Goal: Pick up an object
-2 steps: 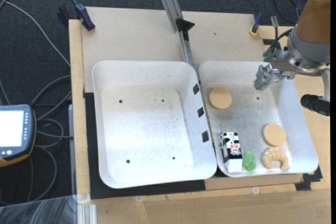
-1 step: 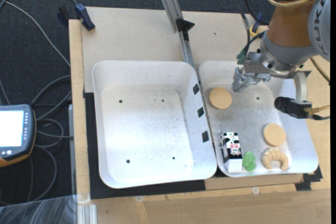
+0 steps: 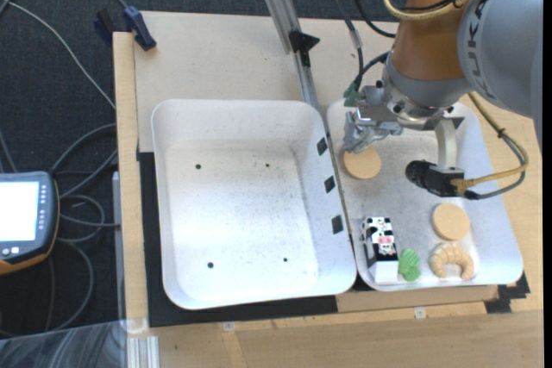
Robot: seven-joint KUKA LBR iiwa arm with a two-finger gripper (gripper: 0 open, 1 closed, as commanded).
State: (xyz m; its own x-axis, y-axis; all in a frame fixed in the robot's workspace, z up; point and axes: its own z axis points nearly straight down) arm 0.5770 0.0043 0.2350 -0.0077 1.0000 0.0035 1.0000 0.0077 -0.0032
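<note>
With its gripper (image 3: 360, 142) low over the round biscuit (image 3: 363, 165) near the right bin's (image 3: 493, 185) left wall, finger spread impossible to tell, the arm should centre on the biscuit before closing.

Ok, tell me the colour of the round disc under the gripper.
Light tan, like a biscuit. The disc shows best in the camera view, just below the gripper in the right bin.

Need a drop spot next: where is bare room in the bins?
The left bin is bare across its floor. The right bin is crowded: gripper over a round cookie, second cookie, croissant, green toy, black-and-white box.
</note>
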